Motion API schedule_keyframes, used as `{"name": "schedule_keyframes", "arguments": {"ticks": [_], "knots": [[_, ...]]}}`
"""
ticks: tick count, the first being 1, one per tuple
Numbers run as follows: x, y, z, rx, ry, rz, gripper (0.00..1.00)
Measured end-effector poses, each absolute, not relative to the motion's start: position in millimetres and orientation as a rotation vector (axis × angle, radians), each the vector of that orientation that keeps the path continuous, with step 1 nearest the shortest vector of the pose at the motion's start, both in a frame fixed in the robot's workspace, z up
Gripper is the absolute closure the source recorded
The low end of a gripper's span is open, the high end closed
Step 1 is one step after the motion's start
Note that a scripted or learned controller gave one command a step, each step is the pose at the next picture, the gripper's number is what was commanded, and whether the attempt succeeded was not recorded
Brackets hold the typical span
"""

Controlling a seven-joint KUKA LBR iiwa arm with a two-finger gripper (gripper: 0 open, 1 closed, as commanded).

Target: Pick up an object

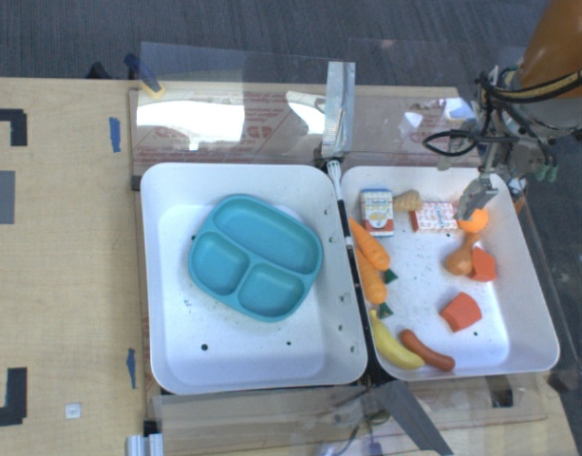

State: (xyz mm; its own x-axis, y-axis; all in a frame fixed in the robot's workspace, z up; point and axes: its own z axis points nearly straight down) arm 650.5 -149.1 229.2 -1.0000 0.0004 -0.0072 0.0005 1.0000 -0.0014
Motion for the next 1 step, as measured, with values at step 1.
{"name": "schedule_keyframes", "arguments": {"ticks": [1], "knots": [[639.4,-167.7,105.2,0.097,3.122,-0.005,0.00]]}}
